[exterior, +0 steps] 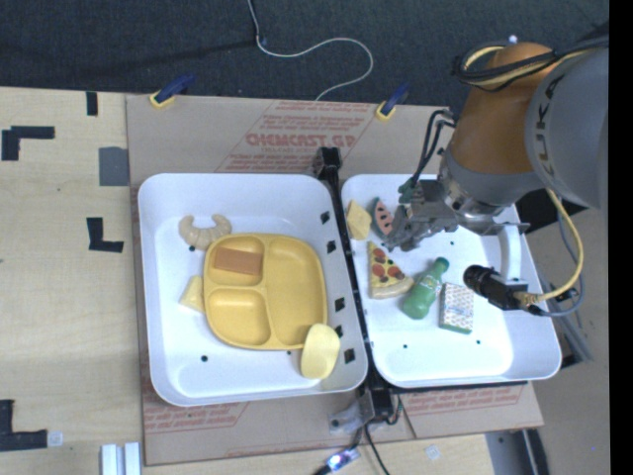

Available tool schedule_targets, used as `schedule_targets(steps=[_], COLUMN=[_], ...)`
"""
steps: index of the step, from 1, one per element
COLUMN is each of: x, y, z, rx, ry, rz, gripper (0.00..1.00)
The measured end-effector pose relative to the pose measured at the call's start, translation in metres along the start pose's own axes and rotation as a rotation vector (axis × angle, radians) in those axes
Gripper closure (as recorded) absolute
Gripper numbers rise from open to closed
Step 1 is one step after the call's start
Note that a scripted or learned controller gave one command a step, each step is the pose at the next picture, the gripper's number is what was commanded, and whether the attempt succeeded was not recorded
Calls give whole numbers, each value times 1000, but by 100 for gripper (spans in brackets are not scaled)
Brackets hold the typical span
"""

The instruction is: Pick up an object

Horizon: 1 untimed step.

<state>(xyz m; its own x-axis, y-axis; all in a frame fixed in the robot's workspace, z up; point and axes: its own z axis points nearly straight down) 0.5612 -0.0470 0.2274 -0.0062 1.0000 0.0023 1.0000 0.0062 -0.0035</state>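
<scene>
- Several small things lie in the right-hand bin [524, 364], and the pizza slice [387, 271] is the one nearest the tool: it sits near the bin's left wall, just below and slightly left of the gripper [404, 228] as the camera sees it.
- Its long axis runs roughly up and down the picture, crust end towards the bottom, narrow end pointing up at the gripper.
- The green bottle [424, 289] lies just right of the slice, tilted, cap up and to the right; a small patterned packet [457, 307] is beside it, further right.
- A yellow wedge [358, 222] and a small red-and-dark piece [383, 214] sit just left of the gripper, close to the divider.
- The gripper hangs low over the bin's upper left part; how its tip is set cannot be made out, and nothing is seen in its grasp.
- My judgement: a short shift down the picture would put it over the slice.
- The left bin [158, 206] holds a yellow tray [287, 295], well apart from the arm.
</scene>
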Motion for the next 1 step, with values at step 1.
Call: schedule_targets(steps=[1], x=[46], y=[-34], z=[-5], rx=[1], ry=[0], rz=[0], gripper=[100])
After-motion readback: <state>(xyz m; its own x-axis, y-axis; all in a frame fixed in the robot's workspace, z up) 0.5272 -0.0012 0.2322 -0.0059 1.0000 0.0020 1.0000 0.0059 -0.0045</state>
